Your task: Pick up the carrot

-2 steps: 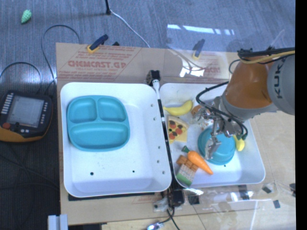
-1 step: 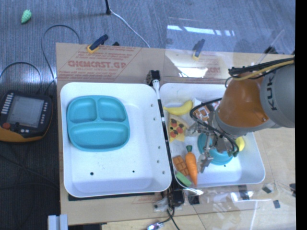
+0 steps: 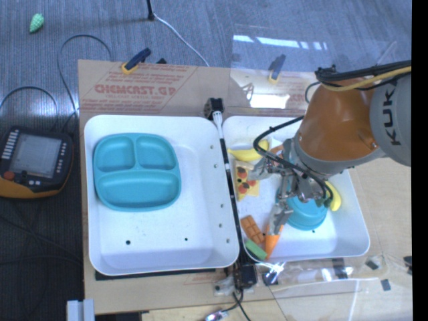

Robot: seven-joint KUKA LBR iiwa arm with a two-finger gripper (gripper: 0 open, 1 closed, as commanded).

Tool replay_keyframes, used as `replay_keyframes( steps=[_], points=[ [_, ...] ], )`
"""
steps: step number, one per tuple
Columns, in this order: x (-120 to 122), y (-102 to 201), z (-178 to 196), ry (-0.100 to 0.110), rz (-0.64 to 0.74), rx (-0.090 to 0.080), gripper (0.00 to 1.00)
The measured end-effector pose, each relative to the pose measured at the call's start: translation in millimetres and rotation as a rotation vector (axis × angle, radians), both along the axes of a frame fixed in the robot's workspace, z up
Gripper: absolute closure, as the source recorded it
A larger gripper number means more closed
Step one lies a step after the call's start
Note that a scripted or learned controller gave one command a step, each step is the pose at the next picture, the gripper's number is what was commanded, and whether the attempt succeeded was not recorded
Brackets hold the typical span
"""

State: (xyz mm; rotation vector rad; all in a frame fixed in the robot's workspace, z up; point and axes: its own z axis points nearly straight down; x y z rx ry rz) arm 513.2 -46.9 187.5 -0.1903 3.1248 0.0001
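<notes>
Down in the right bin (image 3: 348, 239), the carrot (image 3: 271, 241) lies near the front wall, just beside a waffle piece (image 3: 251, 227). Directly above the carrot, the end effector (image 3: 283, 214) has its fingers spread, pinching nothing, beside a blue cup (image 3: 309, 216).

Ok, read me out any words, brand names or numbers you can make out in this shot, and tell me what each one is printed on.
"CHEMCAST GP": red print on the brown board behind the bins.
"KU", cut off at the frame edge: on the grey arm.
The handheld pendant's screen: too small to read.
</notes>
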Motion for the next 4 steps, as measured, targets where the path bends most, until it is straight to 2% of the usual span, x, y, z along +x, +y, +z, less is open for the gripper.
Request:
replay_keyframes(
  steps=[1,2,3,4],
  points=[
    [-23,-10,0,0.009,0.012,-0.002,0.0],
    [9,-65,-99,0.003,-0.183,0.0,0.0],
    [27,-54,-99,0.0,-0.733,0.008,0.0],
    [29,-55,-88,-0.006,-0.733,0.007,1.0]
  ],
)
